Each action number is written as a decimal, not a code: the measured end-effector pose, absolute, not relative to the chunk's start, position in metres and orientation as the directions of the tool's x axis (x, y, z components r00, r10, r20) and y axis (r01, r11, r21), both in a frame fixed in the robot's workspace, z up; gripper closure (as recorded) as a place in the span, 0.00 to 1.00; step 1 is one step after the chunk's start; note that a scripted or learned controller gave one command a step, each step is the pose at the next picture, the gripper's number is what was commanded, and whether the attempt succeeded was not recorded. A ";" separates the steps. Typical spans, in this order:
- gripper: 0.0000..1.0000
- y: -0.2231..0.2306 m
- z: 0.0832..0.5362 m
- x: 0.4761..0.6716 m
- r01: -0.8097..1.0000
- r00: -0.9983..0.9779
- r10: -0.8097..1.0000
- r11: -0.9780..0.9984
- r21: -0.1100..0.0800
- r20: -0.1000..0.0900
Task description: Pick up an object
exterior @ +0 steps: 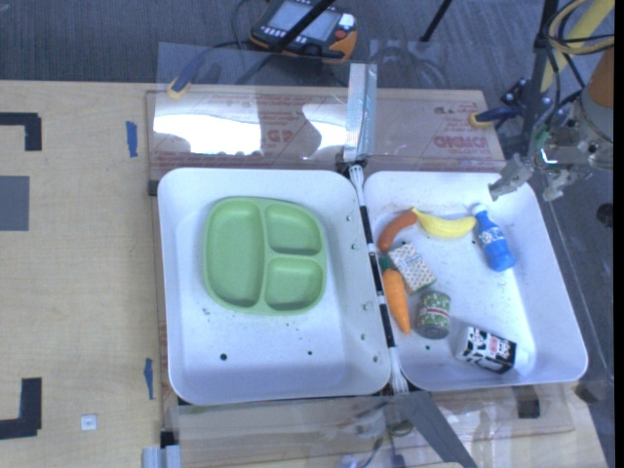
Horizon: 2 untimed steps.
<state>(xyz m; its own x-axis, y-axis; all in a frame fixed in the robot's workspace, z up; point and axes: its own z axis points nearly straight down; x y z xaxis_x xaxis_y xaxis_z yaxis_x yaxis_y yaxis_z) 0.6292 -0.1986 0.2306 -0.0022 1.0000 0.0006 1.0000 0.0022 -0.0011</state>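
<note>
Camera view places the pincer (pixel 526 169) at the upper right corner of the right bin (pixel 561 305), just over its rim; whether it is open or closed cannot be told, and nothing is seen held in it. The approach step is judged to be in hand, no object yet lifted; the next move would call for a descent into the right bin onto one chosen thing.

Nearest the pincer a blue bottle (pixel 494 241) is seen, with a yellow banana (pixel 446 224) just beside it toward the bin's middle; further in, against the bin's left wall, an orange pepper (pixel 396 228), a patterned packet (pixel 411 267) and a carrot (pixel 396 300) are crowded together; a small can (pixel 434 314) and a black-and-white carton (pixel 487 349) lie toward its lower edge. Beyond the bin's left wall, the left bin (pixel 185 349) bears a green divided plate (pixel 263 255). The crowding by the left wall is judged awkward; the bottle lies clearer.
</note>
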 end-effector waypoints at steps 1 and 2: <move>0.00 -0.186 0.152 0.656 0.995 -0.098 0.995 0.098 -0.001 0.000; 0.00 -0.207 0.091 0.662 0.992 -0.126 0.992 0.126 -0.008 0.017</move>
